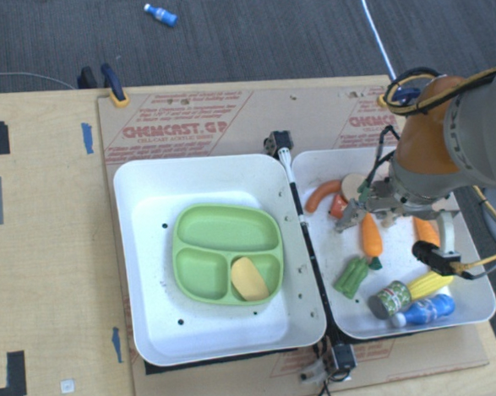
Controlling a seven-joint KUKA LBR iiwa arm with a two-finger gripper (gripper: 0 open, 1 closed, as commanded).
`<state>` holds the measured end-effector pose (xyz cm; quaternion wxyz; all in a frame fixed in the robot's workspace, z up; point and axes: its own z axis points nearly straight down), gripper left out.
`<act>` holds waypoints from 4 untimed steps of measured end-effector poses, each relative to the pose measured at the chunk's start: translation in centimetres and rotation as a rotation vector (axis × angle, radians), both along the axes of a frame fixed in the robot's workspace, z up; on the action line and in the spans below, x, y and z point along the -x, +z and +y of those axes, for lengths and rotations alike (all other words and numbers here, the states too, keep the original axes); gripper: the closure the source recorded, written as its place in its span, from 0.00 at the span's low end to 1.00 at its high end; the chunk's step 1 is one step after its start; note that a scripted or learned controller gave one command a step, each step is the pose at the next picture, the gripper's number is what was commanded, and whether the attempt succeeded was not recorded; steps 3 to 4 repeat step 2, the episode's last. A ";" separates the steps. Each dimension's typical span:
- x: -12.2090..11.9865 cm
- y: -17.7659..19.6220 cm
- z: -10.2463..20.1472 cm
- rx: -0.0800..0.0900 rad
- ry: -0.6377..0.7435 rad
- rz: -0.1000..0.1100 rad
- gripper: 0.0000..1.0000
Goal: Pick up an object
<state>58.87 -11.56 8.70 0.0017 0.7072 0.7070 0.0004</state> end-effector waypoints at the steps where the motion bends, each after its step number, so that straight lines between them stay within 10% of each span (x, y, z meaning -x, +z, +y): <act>1: -0.2 1.1 -0.2 0.005 0.000 -0.007 1.00; 2: 1.7 9.8 6.9 -0.002 0.002 0.002 1.00; 4: 1.7 9.8 6.9 -0.002 0.002 0.002 1.00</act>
